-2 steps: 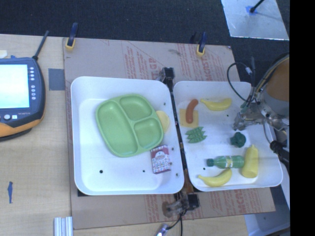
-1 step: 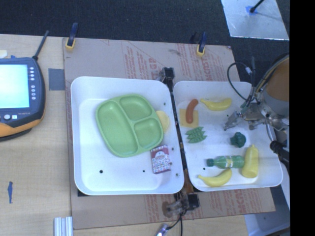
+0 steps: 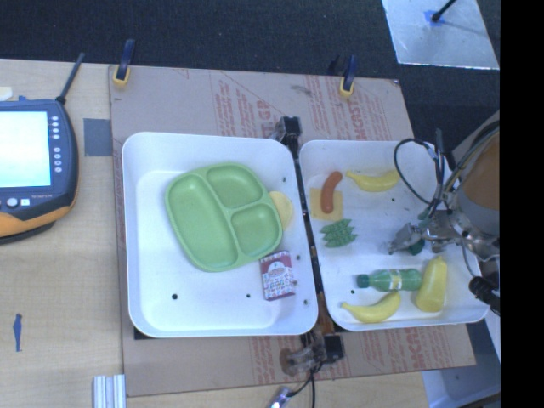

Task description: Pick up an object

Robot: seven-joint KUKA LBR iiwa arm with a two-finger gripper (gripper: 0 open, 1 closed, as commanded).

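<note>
The claw sits low over the right side of the right bin, reaching in from the right edge, with dark cables looping above it; whether it is open or closed cannot be told, and nothing can be made out in its grasp. Just below it lie a green bottle on its side and a yellow bottle beside that, with a banana near the bin's front wall. Further back in the same bin are a second banana, a red sausage resting on a yellow piece, and a small green leafy item near the middle. The left bin holds a green divided plate, a pale yellow item tucked against the plate's right edge, and a small red packet in front of it. Both bins rest on a sheet of brown cardboard clamped at its far edge to the wooden worktop. A control tablet with a light screen lies at the left of the worktop. Beyond the worktop the floor is dark carpet.
</note>
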